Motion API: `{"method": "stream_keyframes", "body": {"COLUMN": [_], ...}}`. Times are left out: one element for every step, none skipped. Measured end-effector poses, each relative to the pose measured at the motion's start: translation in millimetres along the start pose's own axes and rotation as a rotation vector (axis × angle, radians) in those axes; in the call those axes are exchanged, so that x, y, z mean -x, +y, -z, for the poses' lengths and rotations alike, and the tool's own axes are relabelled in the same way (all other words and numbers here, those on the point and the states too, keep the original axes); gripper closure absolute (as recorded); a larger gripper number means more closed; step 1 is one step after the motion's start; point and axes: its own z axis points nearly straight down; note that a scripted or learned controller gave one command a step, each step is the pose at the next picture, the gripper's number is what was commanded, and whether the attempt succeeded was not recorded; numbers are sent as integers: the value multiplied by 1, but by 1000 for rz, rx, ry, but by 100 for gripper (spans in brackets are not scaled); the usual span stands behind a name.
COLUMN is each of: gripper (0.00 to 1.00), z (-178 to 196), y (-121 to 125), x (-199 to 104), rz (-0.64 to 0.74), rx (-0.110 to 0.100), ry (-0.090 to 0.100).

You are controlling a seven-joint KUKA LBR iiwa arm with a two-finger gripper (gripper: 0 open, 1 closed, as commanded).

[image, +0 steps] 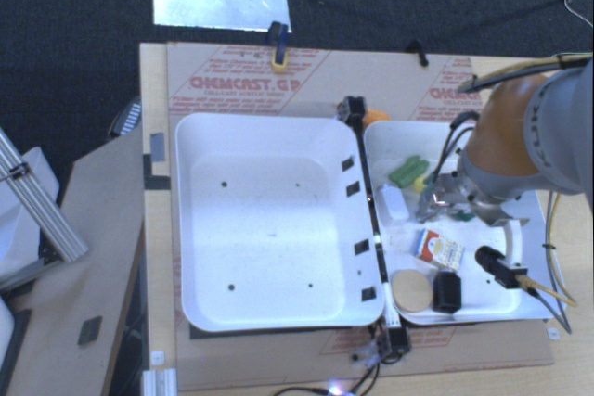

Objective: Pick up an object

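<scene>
1. Bench (232,74): carries two shallow white bins side by side.
2. Left bin (269,223): bare white floor; no part in the task so far.
3. Right bin (408,136): holds all the candidate objects; the pick has to happen here.
4. Arm (520,139): reaches in from the right and hangs over the right bin's middle.
5. End effector (444,198): low over the bin floor, between the green and red-and-white items. Its opening cannot be told, and nothing is seen lifted, so the pick counts as not yet done.
6. Red-and-white packet (437,249): flat on the bin floor, just below the end effector.
7. Round tan disc (412,290): near bin corner.
8. Green piece (407,171): just beside the end effector.
9. Black block (446,291): beside the disc.
10. Remaining, by judgement: grasp and lift.
</scene>
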Motion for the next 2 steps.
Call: {"method": "stream_keyframes", "body": {"gripper": [100, 100], "z": [14, 0], "y": [29, 18], "x": [20, 10], "rz": [-1, -2], "rx": [4, -2], "ry": [-2, 0]}}
